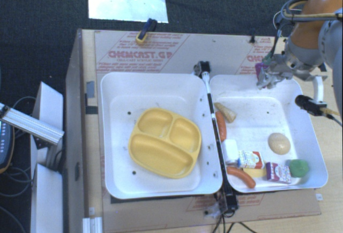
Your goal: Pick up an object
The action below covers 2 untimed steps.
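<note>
arm above the right bin's far corner
jaws (266, 83) hover over the right bin (257, 106) rim; can't tell their state. yellow tray (165, 142) lies in the left bin (115, 119).

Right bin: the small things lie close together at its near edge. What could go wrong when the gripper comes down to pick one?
1. The small carton, the yellow block and the sausage touch, so the fingers may catch two or push one away.
2. The green ball sits against the right bin's wall; a finger could hit the wall.
3. The egg-like thing is round and may slip.
</note>
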Each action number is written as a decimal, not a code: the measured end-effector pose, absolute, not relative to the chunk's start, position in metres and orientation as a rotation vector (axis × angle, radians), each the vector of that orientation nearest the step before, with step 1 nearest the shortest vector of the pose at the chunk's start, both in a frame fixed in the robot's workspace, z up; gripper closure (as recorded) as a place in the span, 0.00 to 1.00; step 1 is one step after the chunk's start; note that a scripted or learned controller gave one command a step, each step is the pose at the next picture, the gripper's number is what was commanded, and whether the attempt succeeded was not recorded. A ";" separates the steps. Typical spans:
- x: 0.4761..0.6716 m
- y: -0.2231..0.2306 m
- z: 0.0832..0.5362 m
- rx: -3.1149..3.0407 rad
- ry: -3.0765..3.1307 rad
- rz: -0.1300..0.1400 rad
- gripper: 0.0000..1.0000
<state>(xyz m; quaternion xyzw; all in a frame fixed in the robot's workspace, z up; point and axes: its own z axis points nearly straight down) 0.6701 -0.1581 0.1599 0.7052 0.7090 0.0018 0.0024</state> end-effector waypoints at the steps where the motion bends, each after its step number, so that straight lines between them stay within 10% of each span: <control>1: 0.670 -0.092 0.176 2.214 2.227 0.005 1.00; 2: 0.629 -0.046 0.211 2.214 2.226 0.005 1.00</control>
